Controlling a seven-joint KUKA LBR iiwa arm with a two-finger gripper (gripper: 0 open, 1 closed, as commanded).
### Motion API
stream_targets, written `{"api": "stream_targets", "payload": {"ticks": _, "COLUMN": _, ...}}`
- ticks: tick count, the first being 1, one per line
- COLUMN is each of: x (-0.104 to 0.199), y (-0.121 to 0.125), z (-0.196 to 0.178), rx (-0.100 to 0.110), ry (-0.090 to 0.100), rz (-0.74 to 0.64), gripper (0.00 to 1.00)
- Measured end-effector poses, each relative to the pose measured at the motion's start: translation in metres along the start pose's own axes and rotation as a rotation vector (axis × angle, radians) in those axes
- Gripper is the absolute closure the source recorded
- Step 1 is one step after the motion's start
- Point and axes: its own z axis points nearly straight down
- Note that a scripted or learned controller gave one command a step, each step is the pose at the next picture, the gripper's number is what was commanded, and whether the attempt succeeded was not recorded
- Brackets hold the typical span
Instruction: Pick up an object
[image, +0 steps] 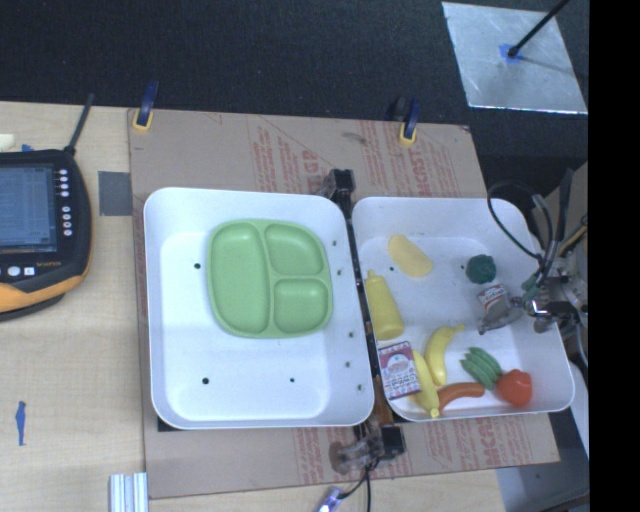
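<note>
Hand (503, 313) sits low over the right bin (452, 222), at the right side of the frame, about mid-height. The arm comes in from the right edge with dark cables looped above it. The metal fingers point toward frame left and slightly down. Whether they stand apart or together cannot be made out; the tips are small and blur into the white bin floor. Nothing is seen between them.

Nearest item: a small red-and-white can (491, 297), just beside the fingertips on their upper-left side, possibly touching; contact not resolvable. It looks tilted, with its long axis running roughly upper left to lower right.

Next out: dark green round object (481, 268) above the can, near but apart. Below the hand, green vegetable (482, 364) and red tomato (515, 387), lying close together at the bin's lower right. The orange carrot (459, 394) lies along the lower rim.

Further to frame left: banana (438, 350), long axis steep, top leaning right; red card packet (398, 370); yellow bottle (382, 306) against the bin's left wall, long axis near vertical in frame; pale yellow piece (409, 256) in the upper middle.

Left bin (180, 380) holds a green divided plate (268, 277), well apart from the hand.

Judgement: the can is the likely target, since it lies directly ahead of the fingers. The grasp turns on a short advance to frame left and up, with the fingers closing across the can's short axis.
</note>
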Motion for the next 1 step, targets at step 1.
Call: {"api": "stream_targets", "payload": {"ticks": 1, "x": -0.0233, "y": 0.0602, "z": 0.1047, "rx": 0.001, "ry": -0.001, "rz": -0.003, "gripper": 0.0}}
